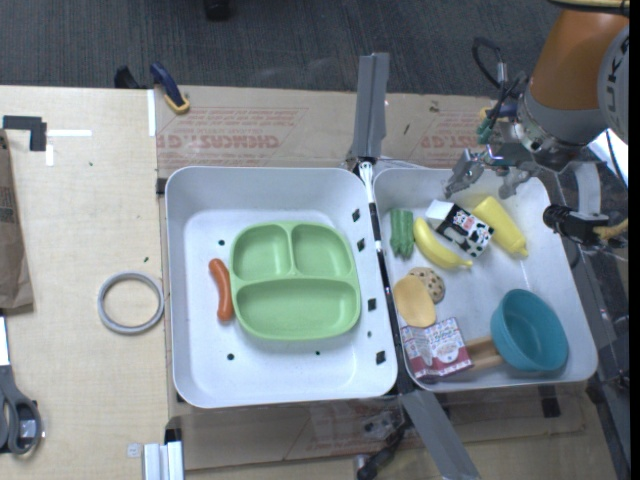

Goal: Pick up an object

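Bench: two white bins (180,268).
Gripper (490,173): fingers spread, holding nothing, above right bin's far end.
Nearest obj: black-white box (460,228), prob. light, stiff; grab across short sides.

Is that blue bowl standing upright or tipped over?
Upright. The blue bowl sits in the right bin with its open mouth facing up, the inside visible.

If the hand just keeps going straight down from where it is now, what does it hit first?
Likely the bare floor of the right bin near its far wall; the hand hangs just beyond the black-and-white box, though depth is hard to judge.
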`<state>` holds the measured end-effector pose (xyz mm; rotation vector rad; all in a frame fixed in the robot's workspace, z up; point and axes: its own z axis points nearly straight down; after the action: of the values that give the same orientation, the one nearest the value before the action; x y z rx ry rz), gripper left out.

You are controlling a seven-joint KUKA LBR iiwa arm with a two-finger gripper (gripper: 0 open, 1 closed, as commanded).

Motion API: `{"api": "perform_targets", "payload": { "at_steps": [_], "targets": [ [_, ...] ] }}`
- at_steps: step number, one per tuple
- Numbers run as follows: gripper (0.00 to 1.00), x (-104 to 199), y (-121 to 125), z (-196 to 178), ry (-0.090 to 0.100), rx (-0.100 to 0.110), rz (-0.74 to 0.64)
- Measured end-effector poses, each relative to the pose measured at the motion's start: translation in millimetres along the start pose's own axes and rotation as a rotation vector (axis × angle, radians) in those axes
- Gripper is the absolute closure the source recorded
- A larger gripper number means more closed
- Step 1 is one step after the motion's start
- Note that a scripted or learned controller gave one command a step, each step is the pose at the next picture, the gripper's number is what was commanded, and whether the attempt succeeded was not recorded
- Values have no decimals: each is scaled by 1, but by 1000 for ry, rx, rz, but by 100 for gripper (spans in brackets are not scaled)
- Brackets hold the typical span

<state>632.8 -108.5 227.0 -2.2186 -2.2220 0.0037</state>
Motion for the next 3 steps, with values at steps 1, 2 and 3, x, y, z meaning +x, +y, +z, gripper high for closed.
{"api": "perform_targets", "payload": {
  "at_steps": [1,2,3],
  "targets": [
    [0,4,-6,112,-6,-27,-87],
    [0,0,-16,118,-9,-42,-102],
    [0,6,-33,118,-16,-42,-243]
  ]
}}
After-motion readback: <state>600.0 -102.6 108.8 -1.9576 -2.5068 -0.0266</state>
